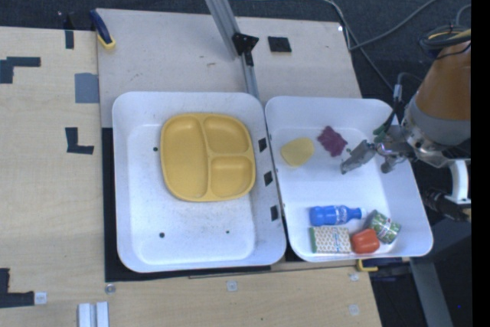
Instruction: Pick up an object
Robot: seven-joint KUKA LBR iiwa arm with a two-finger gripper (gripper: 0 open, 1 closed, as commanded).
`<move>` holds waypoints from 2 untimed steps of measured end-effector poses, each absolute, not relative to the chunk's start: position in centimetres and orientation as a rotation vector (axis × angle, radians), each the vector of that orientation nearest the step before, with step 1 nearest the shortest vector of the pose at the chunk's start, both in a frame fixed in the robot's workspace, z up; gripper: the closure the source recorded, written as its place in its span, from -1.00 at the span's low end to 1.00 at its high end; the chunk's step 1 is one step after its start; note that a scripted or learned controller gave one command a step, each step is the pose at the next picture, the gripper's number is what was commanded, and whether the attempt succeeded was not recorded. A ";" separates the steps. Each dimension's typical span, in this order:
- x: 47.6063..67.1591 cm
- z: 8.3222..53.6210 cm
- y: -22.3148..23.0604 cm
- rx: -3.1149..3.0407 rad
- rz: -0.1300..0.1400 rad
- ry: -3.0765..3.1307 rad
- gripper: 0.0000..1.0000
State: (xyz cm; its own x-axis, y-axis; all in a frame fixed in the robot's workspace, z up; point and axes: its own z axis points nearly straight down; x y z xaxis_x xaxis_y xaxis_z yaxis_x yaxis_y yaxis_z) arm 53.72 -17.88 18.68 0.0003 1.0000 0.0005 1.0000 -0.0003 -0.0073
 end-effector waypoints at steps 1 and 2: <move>52.7 12.6 -18.0 -2.217 0.007 -2.216 -1.00; 52.9 13.9 -17.9 -2.217 0.003 -2.222 1.00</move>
